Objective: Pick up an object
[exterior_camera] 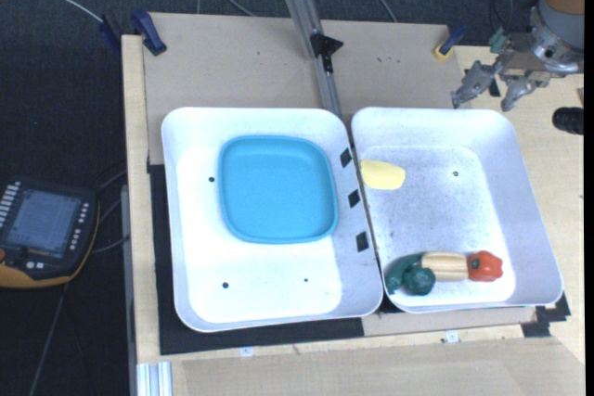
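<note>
Bench: 2 white bins, L & R.

Grey gripper below an orange band. Nearest it, white right bin with dark speckling on its floor, holding a pale yellow piece, a tan stick, a red piece and a dark green piece. Farther off, white left bin holding a blue plate.
</note>
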Available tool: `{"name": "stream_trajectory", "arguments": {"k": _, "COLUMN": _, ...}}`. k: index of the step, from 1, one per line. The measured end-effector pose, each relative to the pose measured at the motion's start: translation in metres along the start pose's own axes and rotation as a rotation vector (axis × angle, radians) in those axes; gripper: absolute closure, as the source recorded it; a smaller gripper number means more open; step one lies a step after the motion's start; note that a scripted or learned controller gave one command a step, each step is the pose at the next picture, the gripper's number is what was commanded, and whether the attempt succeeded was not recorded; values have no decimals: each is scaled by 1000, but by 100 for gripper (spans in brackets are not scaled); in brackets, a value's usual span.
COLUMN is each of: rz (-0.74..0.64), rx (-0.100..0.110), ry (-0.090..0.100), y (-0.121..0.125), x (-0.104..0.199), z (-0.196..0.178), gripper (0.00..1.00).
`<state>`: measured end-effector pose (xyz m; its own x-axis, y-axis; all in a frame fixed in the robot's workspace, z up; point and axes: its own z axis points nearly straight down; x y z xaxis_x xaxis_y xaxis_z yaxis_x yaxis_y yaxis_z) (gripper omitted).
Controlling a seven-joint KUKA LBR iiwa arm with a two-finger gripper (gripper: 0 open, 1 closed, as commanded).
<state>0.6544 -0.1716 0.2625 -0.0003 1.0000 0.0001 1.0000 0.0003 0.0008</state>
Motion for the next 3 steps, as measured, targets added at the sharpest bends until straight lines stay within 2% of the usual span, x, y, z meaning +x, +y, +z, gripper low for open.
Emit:
{"name": "stream_trajectory", "arguments": {"k": 1, "rz": 1, "rx": 4, "ry": 0, "y": -1, "x": -10, "z": 55, "gripper": 0}}
{"name": "stream_trajectory", "arguments": {"k": 3, "rz": 0, "rx": 5, "ry": 1, "y": -10, "x": -11, "z": 167, "gripper": 0}}
